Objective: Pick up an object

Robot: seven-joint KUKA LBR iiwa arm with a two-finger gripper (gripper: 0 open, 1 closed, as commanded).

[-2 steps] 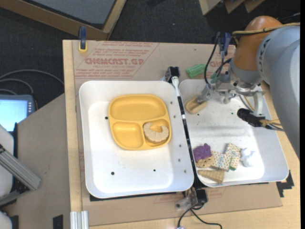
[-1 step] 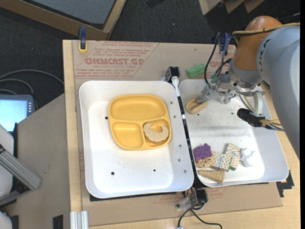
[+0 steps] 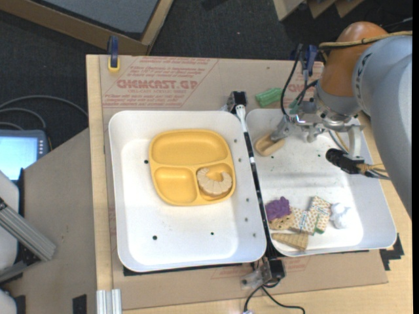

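Gripper (image 3: pixel 280 135) stationed over the right bin (image 3: pixel 376 231), at its far left corner.
A tan block (image 3: pixel 269 145) is seen at the fingertips, its long axis slanting toward the bin's divider; finger opening and any grasp cannot be told.

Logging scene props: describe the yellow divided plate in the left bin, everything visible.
The yellow plate looks like matte plastic, a rounded rectangle lying flat. It has three compartments: one wide along the far side, two smaller on the near side. The near right compartment holds a pale round food item with a bite-like gap. The plate rests on the left bin floor, toward its far right part.
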